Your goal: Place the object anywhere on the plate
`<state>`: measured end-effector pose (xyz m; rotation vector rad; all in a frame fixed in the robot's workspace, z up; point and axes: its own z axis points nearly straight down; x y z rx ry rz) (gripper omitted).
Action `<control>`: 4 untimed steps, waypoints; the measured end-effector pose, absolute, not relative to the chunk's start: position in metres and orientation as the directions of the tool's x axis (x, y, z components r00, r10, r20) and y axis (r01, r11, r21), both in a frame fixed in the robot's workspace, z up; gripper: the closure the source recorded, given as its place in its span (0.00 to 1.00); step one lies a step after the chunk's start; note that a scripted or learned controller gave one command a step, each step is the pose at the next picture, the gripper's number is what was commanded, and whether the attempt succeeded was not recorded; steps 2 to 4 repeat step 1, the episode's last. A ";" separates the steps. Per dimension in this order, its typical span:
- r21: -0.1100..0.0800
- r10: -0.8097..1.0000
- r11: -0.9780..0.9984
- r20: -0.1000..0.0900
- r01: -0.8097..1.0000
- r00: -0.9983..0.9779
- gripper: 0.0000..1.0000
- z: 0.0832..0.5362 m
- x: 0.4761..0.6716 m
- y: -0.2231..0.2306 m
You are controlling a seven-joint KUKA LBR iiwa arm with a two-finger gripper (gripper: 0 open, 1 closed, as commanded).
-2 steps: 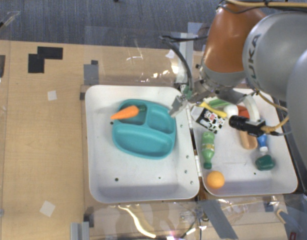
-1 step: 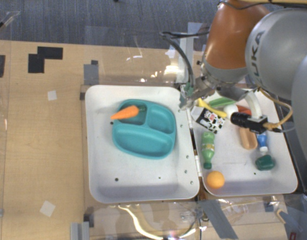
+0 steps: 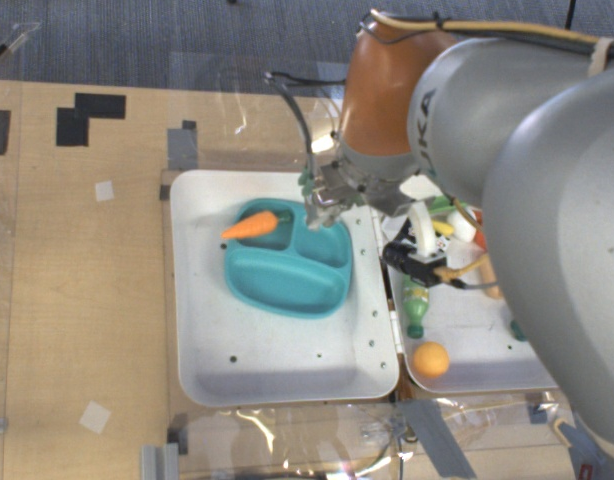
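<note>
Sitting in the left white bin on a tan bench: teal divided plate, carrot in its far-left compartment; gripper above, jaw state unclear.

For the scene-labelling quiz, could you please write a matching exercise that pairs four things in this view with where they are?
Things:
1. carrot
2. plate
3. orange ball
4. gripper

Places:
A. in the left bin
B. near the front of the right bin
C. on the plate's far-left part
D. over the plate's far edge

Pairs: 1-C, 2-A, 3-B, 4-D
</note>
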<state>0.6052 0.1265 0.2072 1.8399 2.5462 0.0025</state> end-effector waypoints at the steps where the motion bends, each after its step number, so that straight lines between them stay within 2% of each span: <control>1: 0.004 0.950 0.313 0.000 0.950 -0.313 0.00 0.209 0.606 0.125; 4: 0.004 0.950 0.313 0.000 0.950 -0.313 0.00 0.209 0.606 0.125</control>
